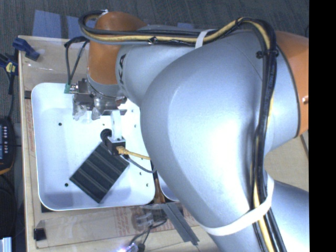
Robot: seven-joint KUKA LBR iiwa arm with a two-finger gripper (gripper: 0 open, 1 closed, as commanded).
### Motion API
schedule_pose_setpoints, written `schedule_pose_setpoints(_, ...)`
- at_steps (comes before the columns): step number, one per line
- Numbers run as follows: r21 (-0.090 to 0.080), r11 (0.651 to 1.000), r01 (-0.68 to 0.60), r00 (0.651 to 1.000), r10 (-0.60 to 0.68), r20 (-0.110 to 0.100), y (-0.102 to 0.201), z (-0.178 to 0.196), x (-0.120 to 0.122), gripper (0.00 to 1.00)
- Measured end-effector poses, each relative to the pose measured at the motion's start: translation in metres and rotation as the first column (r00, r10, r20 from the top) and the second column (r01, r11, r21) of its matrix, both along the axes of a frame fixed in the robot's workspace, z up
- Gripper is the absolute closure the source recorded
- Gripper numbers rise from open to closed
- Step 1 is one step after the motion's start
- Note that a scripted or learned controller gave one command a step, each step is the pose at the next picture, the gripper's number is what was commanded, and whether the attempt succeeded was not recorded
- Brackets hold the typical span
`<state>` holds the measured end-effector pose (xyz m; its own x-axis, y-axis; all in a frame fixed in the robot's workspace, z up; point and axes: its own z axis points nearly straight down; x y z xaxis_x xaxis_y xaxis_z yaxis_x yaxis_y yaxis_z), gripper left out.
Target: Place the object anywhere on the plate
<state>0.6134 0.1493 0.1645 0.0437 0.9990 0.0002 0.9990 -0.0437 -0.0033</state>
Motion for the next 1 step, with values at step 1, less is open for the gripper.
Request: schedule_pose_setpoints(1, -0.002, 0.980, 0.199, 0.980, -0.199, -0.001, 0.0561, 0.0181, 0.0418, 1.00)
